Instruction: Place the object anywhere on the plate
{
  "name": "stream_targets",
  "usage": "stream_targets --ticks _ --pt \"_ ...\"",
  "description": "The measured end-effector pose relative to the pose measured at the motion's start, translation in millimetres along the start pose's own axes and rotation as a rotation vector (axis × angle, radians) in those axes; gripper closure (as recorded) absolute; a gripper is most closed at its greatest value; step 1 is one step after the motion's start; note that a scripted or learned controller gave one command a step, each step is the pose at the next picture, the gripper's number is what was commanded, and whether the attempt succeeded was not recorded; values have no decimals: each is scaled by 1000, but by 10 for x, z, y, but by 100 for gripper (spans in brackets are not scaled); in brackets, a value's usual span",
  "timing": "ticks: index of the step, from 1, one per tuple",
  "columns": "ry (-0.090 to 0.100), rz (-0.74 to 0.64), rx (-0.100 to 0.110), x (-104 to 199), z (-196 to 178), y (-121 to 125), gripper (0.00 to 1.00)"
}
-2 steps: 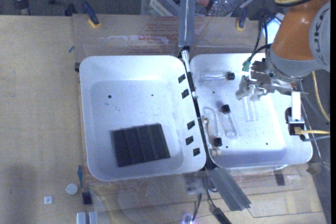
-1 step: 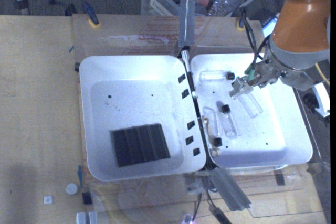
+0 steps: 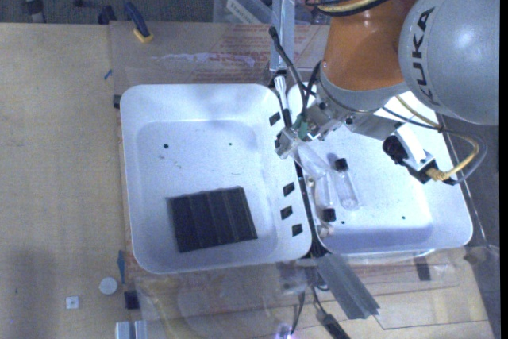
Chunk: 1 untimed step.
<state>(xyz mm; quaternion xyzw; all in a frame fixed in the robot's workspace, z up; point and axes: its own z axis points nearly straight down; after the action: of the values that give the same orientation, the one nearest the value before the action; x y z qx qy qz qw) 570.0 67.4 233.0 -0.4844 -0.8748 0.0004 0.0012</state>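
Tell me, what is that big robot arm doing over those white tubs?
The grey and orange arm reaches in from the right, and its gripper hangs low over the right bin, close to the wall between the two bins. A dark ridged plate lies flat in the left bin, with nothing on it. I can't make out any object between the fingers, so nothing has been placed yet.

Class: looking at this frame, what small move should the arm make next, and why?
Probably a small descent into the right bin, not a carry yet. The end effector hangs over that bin's left side. I can make out nothing held in it, and the dark ribbed plate lies apart in the left bin.
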Motion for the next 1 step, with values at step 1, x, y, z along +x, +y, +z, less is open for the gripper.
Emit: stream_targets --ticks 1 --pt "-3 -148 -3 60 -1423 -791 100"
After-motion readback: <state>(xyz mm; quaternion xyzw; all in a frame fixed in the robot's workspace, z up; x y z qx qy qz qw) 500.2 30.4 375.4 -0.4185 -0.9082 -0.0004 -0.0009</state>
